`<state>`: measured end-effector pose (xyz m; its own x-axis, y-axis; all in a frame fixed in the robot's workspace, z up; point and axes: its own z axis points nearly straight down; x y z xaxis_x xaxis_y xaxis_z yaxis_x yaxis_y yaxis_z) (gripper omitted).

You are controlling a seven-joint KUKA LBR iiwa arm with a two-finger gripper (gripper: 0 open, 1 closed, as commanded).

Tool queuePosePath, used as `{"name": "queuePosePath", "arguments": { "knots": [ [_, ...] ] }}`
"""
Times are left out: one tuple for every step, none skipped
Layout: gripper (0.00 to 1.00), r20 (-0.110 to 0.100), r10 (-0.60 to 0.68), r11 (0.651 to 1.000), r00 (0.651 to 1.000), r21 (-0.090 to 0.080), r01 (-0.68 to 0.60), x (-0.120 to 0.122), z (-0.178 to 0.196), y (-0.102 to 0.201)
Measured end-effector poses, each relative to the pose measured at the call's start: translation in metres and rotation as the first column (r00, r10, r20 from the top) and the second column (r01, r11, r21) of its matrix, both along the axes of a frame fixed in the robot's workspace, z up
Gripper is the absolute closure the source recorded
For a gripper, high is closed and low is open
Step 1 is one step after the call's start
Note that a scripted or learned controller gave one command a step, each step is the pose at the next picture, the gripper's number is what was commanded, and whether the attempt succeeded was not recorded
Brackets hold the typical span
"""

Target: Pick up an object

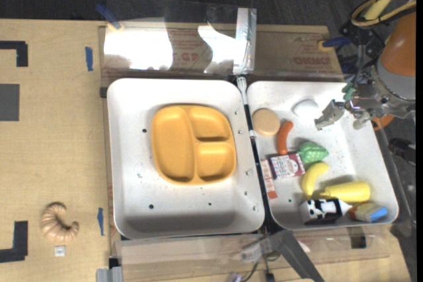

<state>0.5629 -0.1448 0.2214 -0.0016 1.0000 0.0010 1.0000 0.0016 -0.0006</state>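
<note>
gripper (342, 113): hangs over the upper right part of the right bin; you can see its fingers spread apart with nothing between them.
arm (396, 63): comes in from the right edge, orange band above the wrist.
right bin (390, 172): holds every loose pick candidate. Count below.
white round piece (305, 107): 1, just left of the gripper, near the bin's top wall. Too blurred to say what it is.
tan disc (267, 121): 1, upper left corner of that bin.
orange sausage (284, 136): 1, lying just beside the disc on its right, slanted.
green leafy item (312, 152): 1, mid bin, below the gripper and apart from it.
pink-and-white carton (283, 166): 1, lying flat against the left wall, touching the green item's lower left.
banana (314, 177): 1, just right of the carton.
yellow bottle (347, 191): 1, on its side, touching the banana's lower end.
black-and-white toy (323, 209): 1, at the front wall under the bottle.
orange-and-blue piece (369, 212): 1, front right corner; you can't make out its shape.
left bin (125, 142): 1 item only.
yellow divided plate (193, 143): 1, three compartments, centred in the left bin, nothing in them.
bench (46, 142): cardboard top left of the bins.
croissant (59, 221): 1, on the bench, well apart from both bins.
clear plastic sheet (178, 43): stands behind the left bin.
</note>
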Motion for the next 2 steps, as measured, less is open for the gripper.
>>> {"name": "queuePosePath", "arguments": {
  "knots": [
    [0.00, -0.004, -0.085, 0.996, 0.996, 0.000, 0.085, -0.006, -0.049, 0.034],
    [0.00, 0.003, 0.069, 0.998, 0.998, -0.001, -0.069, -0.016, -0.122, 0.049]
  ]
}}
